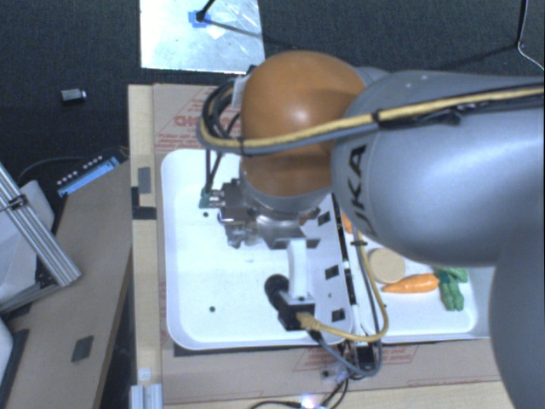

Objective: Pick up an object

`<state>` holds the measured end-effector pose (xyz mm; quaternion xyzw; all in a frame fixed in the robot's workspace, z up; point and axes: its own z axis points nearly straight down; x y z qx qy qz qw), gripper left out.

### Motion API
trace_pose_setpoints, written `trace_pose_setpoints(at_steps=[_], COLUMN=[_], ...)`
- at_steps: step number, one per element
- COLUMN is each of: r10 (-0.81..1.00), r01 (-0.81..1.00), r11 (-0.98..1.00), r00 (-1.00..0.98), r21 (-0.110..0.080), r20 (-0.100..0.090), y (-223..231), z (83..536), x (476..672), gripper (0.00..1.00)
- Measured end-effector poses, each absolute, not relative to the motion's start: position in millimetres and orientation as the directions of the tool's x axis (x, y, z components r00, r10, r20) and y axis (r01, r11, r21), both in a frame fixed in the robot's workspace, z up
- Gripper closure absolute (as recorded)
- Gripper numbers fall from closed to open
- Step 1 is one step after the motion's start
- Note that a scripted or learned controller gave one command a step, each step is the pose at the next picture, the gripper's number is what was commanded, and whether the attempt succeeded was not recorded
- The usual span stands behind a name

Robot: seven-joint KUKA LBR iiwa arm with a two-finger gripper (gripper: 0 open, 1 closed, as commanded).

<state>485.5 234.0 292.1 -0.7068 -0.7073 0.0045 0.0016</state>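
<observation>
The grey arm with its orange band covers most of both white bins. Its gripper (240, 221) hangs low over the left bin (192, 262), near the bin's middle, and the wrist hides most of it. In the right bin (426, 322), an orange toy carrot (410, 285) with a green top (451, 288) lies near the front. A pale round disc (386, 266) sits just left of the carrot. A small orange piece (346, 225) peeks out beside the arm. I see nothing held.
The bins rest on a cardboard sheet (174, 118). A shiny foil sheet (200, 20) lies behind them. An aluminium frame (34, 237) stands at the left. Cables (349, 360) trail over the front rim.
</observation>
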Motion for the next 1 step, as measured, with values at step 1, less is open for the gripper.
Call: trace_pose_setpoints(at_steps=[1], r10=[1.0], r01=[1.0], r11=[0.005], r00=[-0.005], r21=[0.018], r20=[0.01], y=[234.1], z=[501.2], x=[487.1], gripper=[1.0])
